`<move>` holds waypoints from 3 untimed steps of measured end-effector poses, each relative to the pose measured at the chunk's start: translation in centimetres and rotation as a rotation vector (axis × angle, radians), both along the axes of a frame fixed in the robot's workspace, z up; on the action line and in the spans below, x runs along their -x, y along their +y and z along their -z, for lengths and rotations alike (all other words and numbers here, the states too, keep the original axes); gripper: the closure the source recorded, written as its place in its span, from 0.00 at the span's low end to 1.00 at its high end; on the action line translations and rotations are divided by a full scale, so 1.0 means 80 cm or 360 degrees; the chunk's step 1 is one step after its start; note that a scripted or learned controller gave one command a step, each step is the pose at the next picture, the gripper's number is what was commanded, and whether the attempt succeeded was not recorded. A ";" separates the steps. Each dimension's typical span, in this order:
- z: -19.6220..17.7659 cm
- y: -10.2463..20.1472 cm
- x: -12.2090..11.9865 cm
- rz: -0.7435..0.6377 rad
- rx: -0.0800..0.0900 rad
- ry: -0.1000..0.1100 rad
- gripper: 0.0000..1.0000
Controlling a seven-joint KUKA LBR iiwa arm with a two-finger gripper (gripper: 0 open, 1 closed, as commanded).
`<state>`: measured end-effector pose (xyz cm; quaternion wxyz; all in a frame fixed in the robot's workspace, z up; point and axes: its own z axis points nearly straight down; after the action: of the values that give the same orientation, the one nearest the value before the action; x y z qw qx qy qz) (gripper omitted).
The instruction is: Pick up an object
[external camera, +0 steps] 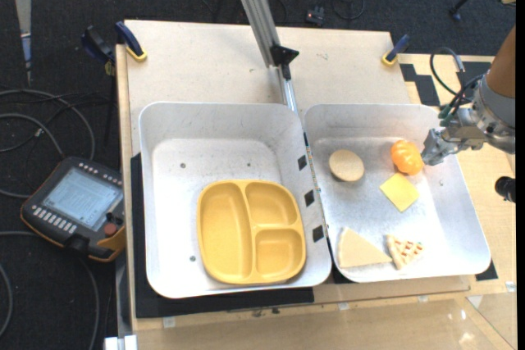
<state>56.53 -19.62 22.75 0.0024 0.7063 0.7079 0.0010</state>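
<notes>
The right bin [459,217] holds an orange ball-like fruit [405,156], a round tan cookie [347,165], a yellow cheese square [399,193], a pale wedge [361,249] and a waffle-patterned wedge [404,251]. My gripper [433,150] comes in from the right at the bin's upper right. Its tip sits just right of the orange fruit, close to touching it. Nothing shows between its fingers.
The left bin [164,176] carries a yellow three-compartment plate [250,232]. A grey metal pole [258,8] slants down to the divide between the bins. Yellow clamps [135,53] sit at the board's far corners. A teach pendant [74,205] lies on the floor at left.
</notes>
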 end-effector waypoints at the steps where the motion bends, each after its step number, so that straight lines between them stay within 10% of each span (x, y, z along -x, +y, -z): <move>1: 0.011 0.072 -0.008 -0.0009 -0.0007 0.0008 1.00; 3: 0.012 0.210 -0.031 -0.0009 -0.0006 0.0008 1.00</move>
<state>59.03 -2.79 21.77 -0.0007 0.7043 0.7099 0.0006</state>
